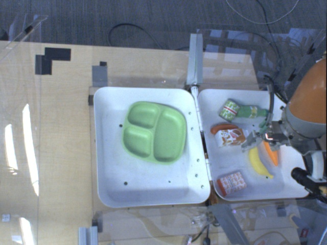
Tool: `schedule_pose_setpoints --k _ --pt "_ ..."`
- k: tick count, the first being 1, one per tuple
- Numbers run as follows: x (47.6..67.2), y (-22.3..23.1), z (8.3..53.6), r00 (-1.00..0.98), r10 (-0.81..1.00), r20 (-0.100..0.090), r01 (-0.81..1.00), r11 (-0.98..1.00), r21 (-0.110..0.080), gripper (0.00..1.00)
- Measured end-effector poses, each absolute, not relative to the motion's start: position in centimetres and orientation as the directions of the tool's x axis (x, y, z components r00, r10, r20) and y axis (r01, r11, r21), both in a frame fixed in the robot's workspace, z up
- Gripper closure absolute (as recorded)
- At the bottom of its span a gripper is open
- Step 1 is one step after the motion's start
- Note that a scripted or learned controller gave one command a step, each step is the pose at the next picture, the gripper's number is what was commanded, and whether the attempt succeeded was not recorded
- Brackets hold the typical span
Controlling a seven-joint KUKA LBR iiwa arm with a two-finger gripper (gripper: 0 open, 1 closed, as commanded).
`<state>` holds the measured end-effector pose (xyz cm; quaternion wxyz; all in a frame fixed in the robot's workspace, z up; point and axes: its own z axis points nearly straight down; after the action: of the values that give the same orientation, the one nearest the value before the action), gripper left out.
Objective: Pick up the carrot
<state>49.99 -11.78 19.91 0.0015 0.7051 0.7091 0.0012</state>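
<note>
Nearest the camera, by the right bin's point(286, 192) front edge, lies a small red-patterned packet point(231, 182). Just behind it, toward the bin's right side, a yellow banana point(258, 163) lies at a slant, and the carrot point(271, 154) sits right beside it — orange, short, partly under the arm's wrist. The gripper point(269, 137) hangs directly over the carrot's upper end; whether its fingers are spread or closed I cannot tell, since the wrist hides them. Farther back are a red-and-white carton point(229, 136) and, near the bin's rear edge, a green can point(230, 109) with a green bottle point(252, 112). The left bin point(110, 188) carries a green divided plate point(155, 131).

To do the grasp well, I judge the descent should centre on the carrot alone — the banana lies close enough to be nudged or caught.
</note>
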Motion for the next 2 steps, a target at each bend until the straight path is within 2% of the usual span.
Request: schedule_pose_setpoints --k 1,2 --pt "55.5 -16.3 18.1 -0.059 0.998 -0.001 0.998 0.059 0.006 0.00" --pt "54.9 -20.1 9.6 -0.063 0.998 -0.002 0.998 0.063 0.007 0.00"
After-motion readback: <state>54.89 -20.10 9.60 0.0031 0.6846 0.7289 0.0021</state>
